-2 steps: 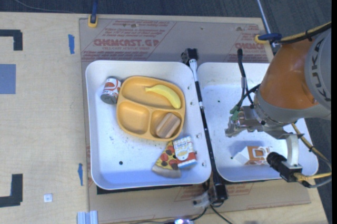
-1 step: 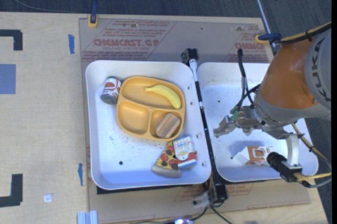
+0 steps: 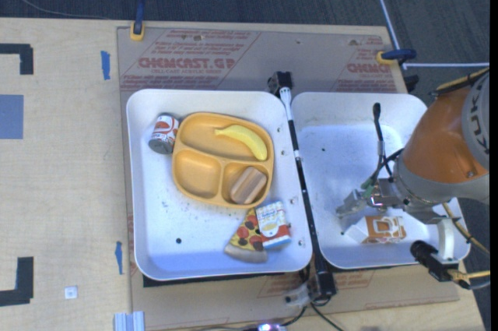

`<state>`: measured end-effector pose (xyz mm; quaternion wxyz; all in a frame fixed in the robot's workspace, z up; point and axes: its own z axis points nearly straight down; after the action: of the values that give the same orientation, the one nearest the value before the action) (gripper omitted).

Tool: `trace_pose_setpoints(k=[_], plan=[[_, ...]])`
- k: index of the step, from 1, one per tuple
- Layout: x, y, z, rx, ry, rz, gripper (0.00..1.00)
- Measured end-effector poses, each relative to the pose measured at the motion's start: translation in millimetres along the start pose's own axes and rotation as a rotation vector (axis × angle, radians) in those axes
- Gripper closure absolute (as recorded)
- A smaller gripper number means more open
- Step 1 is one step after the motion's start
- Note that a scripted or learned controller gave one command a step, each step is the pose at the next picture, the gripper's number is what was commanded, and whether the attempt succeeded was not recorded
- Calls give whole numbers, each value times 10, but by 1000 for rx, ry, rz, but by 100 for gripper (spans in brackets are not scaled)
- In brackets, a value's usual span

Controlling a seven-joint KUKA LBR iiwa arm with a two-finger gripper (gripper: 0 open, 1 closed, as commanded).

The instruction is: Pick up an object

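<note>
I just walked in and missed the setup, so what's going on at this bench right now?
A grey arm with an orange band reaches from the right into the right white bin, its gripper low over the floor beside a small white and orange carton. Nothing shows between its fingers, so no pick is made yet. The left white bin holds a yellow divided tray with a banana and a bread roll, plus a red and white can, a pizza slice and a small carton.

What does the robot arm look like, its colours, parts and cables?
The arm is bulky and rounded, with a wide orange band above a grey wrist section. The gripper is small, of grey metal. Thin black cables run along the wrist, and a white part with a black end hangs below.
</note>
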<state>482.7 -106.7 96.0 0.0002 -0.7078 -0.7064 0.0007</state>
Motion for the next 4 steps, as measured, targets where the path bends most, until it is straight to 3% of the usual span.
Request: trace_pose_setpoints(k=[1, 2, 3, 4], plan=[[112, -19, 68, -9, -6, 3, 0], [74, 4, -45, -21, -17, 7, 100], [617, 408, -894, -4, 2, -4, 100], [609, 401, -888, -1, 1, -3, 0]])
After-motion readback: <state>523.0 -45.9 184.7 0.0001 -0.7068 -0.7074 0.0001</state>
